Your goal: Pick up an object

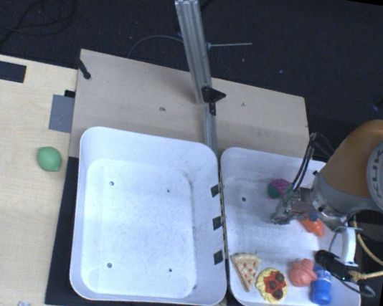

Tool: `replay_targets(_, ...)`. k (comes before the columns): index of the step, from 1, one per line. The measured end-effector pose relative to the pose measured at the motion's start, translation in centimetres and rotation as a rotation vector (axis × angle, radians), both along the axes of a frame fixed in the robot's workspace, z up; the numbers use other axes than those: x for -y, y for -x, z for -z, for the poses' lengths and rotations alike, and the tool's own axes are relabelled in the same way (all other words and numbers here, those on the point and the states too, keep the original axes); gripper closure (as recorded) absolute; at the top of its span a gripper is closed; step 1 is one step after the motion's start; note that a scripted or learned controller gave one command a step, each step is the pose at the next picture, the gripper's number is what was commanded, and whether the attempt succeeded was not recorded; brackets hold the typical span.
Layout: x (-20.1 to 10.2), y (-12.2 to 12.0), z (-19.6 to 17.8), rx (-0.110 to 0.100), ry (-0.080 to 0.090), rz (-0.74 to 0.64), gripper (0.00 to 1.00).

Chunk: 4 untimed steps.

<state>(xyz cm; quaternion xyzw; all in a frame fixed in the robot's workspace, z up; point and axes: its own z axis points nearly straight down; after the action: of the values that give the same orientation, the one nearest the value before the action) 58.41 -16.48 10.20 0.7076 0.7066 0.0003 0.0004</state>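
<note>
pizza toy (272, 284) (round, red/yellow) | wedge slice (246, 269) beside | right bin (253, 173)

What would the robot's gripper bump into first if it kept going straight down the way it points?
Probably the white floor of the right bin. The gripper points down with bare floor below its tip. The small green and purple toy and the orange toy piece sit just beside it, though depth is hard to judge.
</note>
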Motion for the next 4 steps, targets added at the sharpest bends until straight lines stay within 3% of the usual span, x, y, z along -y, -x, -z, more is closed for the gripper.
replay_targets(2,0.4,-0.4,-9.5,0.003,0.001,-0.001,1.0)
replay_targets(4,-10.5,2.1,-10.8,-0.002,-0.001,-0.005,1.0)
